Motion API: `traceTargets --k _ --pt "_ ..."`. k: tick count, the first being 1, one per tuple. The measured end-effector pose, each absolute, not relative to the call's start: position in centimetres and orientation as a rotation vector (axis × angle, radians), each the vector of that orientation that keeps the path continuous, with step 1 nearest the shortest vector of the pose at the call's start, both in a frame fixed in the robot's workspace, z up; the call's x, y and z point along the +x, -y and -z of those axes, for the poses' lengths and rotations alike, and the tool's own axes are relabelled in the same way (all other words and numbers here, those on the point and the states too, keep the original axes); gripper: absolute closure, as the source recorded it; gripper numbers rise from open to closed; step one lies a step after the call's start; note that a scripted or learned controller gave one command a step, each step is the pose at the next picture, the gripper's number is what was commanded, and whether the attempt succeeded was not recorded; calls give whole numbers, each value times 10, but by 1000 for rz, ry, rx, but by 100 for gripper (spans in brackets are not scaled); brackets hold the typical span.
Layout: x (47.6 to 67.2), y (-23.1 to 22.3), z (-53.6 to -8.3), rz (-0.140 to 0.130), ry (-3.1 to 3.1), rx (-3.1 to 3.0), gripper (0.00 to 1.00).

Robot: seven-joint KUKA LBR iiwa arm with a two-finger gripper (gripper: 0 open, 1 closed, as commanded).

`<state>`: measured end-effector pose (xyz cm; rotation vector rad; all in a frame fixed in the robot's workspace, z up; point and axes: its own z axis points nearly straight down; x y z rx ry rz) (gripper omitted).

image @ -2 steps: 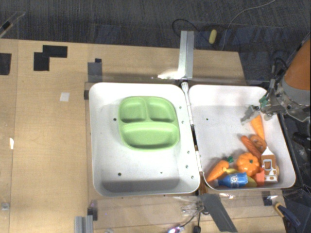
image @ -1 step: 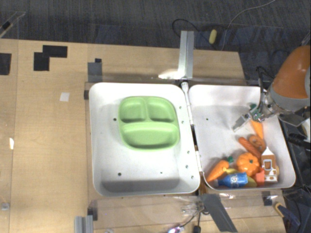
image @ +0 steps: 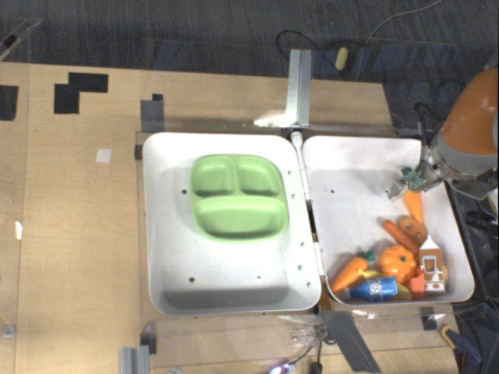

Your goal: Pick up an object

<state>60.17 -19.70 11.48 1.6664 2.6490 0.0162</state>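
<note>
Gripper (image: 411, 181) hangs at the right bin's (image: 351, 162) far edge, just above a carrot (image: 413, 206) (jaw state impossible to tell), likely lining up a pick.

No legible text, carton (image: 431, 269) and blue can (image: 376, 289) labels too blurred

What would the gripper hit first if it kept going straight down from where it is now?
Most likely the orange carrot lying just under the gripper near the right bin's far right side. From this slanted view depth is unclear, so it could land on bare bin floor beside the carrot instead.
</note>
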Motion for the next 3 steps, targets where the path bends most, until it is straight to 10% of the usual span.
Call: traceTargets --k 1,2,3 --pt "668 190 -87 -5 -2463 1941 100" --pt "668 189 -87 -6 -2466 1941 0" --pt "599 137 -90 -9 -2637 1691 0"
